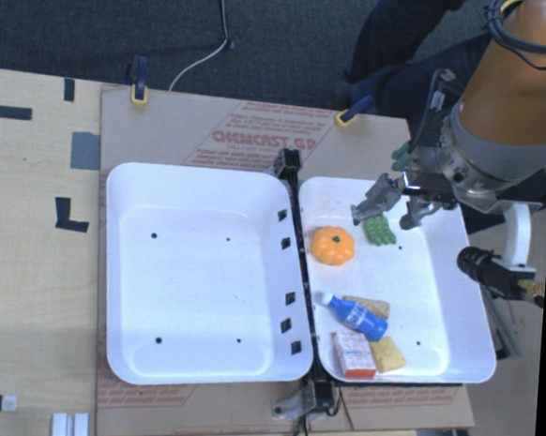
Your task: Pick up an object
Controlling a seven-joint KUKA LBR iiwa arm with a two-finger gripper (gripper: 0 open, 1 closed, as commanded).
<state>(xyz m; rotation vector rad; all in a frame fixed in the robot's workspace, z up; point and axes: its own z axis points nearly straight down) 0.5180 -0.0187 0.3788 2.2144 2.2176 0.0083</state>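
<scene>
My gripper (pixel 393 210) hangs over the back of the right bin (pixel 455 302), open, with nothing between its fingers. Just below its fingertips lies a small green knobbly object (pixel 381 232) on the bin floor. An orange pumpkin (pixel 333 246) sits to the left of it, near the divider. Toward the front of the bin lie a blue bottle (pixel 356 316) with a white cap, a tan piece (pixel 371 306) behind it, a red and white box (pixel 352 355) and a yellow block (pixel 389 354).
The left bin (pixel 120 247) stands beside the right one, with black clips along the shared rim (pixel 293 261). Both bins rest on a cardboard sheet (pixel 232 134) held by clamps at the back.
</scene>
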